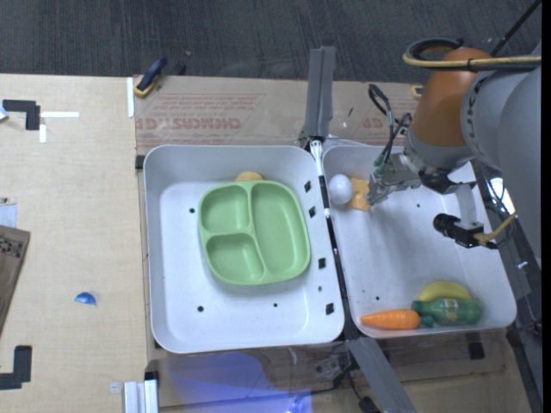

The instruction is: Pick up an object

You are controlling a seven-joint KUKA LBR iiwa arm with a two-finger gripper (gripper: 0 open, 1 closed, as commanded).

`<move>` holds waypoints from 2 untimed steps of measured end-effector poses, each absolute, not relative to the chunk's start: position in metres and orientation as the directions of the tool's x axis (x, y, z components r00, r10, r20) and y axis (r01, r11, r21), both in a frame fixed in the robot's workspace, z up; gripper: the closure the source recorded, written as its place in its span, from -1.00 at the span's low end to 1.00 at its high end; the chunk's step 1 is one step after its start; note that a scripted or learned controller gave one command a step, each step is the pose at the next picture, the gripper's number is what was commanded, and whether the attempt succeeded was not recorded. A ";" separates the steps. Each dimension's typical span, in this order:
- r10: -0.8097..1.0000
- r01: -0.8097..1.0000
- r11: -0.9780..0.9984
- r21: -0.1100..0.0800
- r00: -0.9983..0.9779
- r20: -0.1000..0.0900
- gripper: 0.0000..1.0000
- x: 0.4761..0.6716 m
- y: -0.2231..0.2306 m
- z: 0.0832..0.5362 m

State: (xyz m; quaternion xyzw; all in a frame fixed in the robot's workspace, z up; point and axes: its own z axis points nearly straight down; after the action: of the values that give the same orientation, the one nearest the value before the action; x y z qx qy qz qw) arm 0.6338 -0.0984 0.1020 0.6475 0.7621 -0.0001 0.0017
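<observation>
Two shallow white bins are seen side by side on the bench, the left bin (pixel 164 256) and the right bin (pixel 392 265). A green divided plate (pixel 255 231) is laid in the left bin, tilted a little, with three compartments; a small yellow thing (pixel 249 177) is partly hidden behind its far edge. The right bin is entered by the grey arm (pixel 482 101) from the right, its orange band (pixel 443 97) being seen above the wrist. The gripper (pixel 377 188) is lowered at the far left corner of that bin, just beside a white ball (pixel 340 188) and a yellow block (pixel 359 198); whether anything is held cannot be told, and the gripper's state cannot be made out. At the near right corner of the same bin an orange carrot (pixel 390 320), a banana (pixel 443 292) and a green bottle (pixel 449 311) are grouped close together, well apart from the gripper. A small blue object (pixel 84 298) is left on the bench beyond the left bin
</observation>
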 end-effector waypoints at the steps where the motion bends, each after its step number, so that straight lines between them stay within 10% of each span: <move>1: 0.987 0.987 0.161 0.002 -0.161 -0.002 -1.00 0.634 -0.098 0.102; 2: 0.964 0.964 0.264 -0.017 -0.264 0.003 -1.00 0.655 -0.099 0.089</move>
State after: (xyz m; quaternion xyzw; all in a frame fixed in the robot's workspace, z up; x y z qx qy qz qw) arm 0.6547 -0.0986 0.0889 0.6064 0.7951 -0.0060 -0.0062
